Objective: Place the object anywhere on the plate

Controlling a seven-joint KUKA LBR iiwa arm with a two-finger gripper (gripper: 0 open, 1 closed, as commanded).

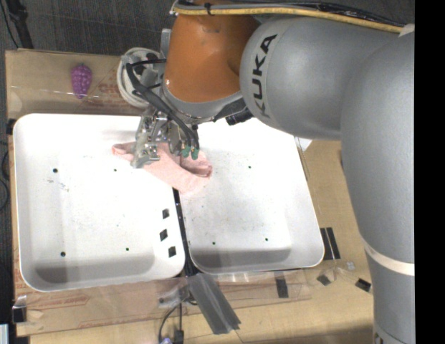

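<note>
Bins [86, 213]: 2 | pink cloth [190, 170]: 1, under hand [161, 149] | purple object [82, 79]: 1

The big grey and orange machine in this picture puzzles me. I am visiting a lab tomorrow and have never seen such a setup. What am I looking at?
It is a robot arm, seen by one camera fixed above a bench and looking down at a slant; the arm reaches in from the right. At its end is a two-finger gripper. Below lie two shallow white bins: the left bin and the right bin. A pink, cloth-like object lies across the divide between them, right under the gripper. Whether the gripper grasps it cannot be told. A small purple object rests on the bench beyond the left bin.
</note>
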